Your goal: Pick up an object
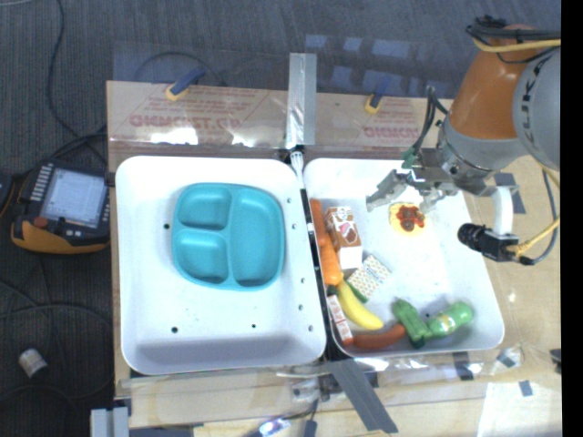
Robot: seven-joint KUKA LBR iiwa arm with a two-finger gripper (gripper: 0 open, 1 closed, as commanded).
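My gripper (406,195) hangs over the far part of the right bin (474,271), its two fingers spread open with nothing between them. Just in front of it, on the bin floor, lies a small yellow and red toy (407,217). Along the bin's left side lie an orange carrot (326,242), a red and white snack box (343,226), a white and green packet (367,276) and a yellow banana (358,306). Near the front edge sit a red sausage (373,338), a dark green cucumber (412,321) and a light green bottle (451,317).
The left bin (146,317) bears a blue divided plate (228,235). The grey and orange arm (496,98) comes in from the upper right, with a black cable part (483,238) over the right bin's edge. A handheld pendant (64,203) lies on the floor at left.
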